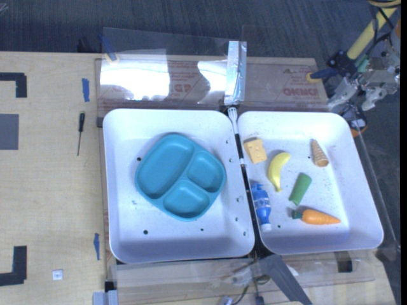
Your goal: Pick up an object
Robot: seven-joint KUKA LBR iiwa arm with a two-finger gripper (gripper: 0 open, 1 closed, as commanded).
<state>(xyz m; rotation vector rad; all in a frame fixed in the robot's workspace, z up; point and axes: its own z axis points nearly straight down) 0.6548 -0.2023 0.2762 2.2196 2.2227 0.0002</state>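
Observation:
The right bin [356, 234] holds several toy foods. A yellow cheese wedge [255, 150] lies at its upper left, with a banana [277, 169] just right of it. A tan ice-cream cone [318, 152] sits toward the upper right. Near the middle is a green cucumber [300, 188], and below it an orange carrot [318, 218]. A blue bottle [260, 204] lies along the left wall. My gripper [360, 94] hovers outside the bin, beyond its upper right corner, well away from every object.
The left bin [121, 234] carries a blue divided plate [180, 175]. A clear plastic sheet and a metal divider post [234, 75] stand behind the bins. Yellow and blue cables [372, 27] hang at the top right. A small screwdriver [80, 131] lies on the bench, left.

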